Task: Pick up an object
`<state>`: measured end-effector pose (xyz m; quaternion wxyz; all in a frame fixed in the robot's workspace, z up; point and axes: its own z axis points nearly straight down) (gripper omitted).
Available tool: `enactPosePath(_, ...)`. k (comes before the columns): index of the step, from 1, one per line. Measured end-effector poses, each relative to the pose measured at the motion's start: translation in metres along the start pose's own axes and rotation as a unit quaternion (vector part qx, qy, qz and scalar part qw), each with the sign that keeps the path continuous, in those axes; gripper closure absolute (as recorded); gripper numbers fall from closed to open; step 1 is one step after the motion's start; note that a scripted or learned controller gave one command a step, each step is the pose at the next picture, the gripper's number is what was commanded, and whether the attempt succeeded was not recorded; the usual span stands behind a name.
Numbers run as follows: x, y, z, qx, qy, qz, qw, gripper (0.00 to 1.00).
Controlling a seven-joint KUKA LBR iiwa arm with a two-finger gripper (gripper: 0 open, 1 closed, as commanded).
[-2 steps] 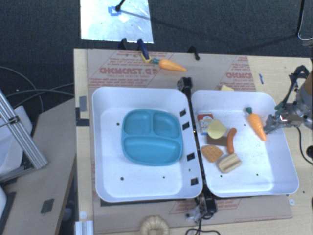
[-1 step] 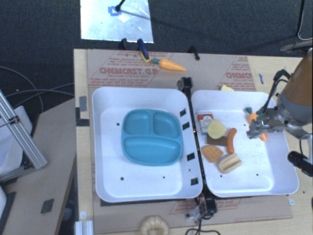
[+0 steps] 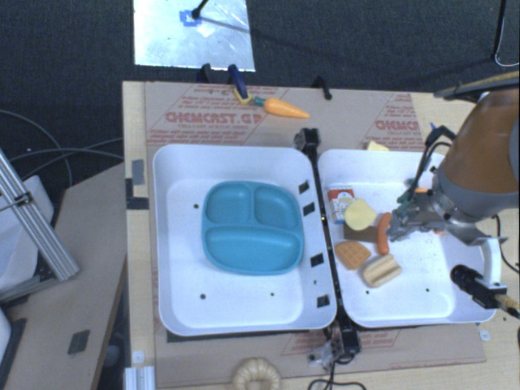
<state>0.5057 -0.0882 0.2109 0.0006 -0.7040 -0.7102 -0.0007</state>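
Camera view: The arm (image 3: 487, 165) reaches in from the right over the right bin (image 3: 422, 307). The gripper (image 3: 400, 224) sits low in that bin, just beside the orange sausage-shaped piece (image 3: 383, 232). Whether the claw is wide, narrow or closed on anything cannot be told; the wrist hardware hides it.

The candidate objects lie clustered in the left half of the right bin: the sausage piece, a pale yellow round piece (image 3: 359, 215) touching a small printed box (image 3: 341, 195), a tan waffle-like cookie (image 3: 353, 254) and a bread roll (image 3: 380, 270). The left bin (image 3: 187, 299) holds a blue divided plate (image 3: 250, 226). A toy carrot (image 3: 280, 108) lies on the cardboard behind the bins.

Hazards, as judged from this layout:
- The pieces sit touching or nearly so. A closing claw may catch two at once or push one aside.
- The sausage piece is rounded and may roll or slip out on lift.
- Contact with the neighbouring cookie or roll may shift the target before closure.
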Motion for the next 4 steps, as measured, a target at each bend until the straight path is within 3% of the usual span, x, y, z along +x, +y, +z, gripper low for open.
enactPosePath(1,0.030,-0.015,-0.003,0.000,0.000,0.001,1.0000,1.00)
enactPosePath(2,0.021,-0.010,-0.019,-0.001,-0.001,0.003,1.0000,1.00)
enactPosePath(3,0.023,-0.012,-0.005,0.000,-0.001,0.004,1.0000,1.00)
enactPosePath(4,0.033,-0.013,-0.023,-0.002,-0.001,0.001,1.0000,1.00)
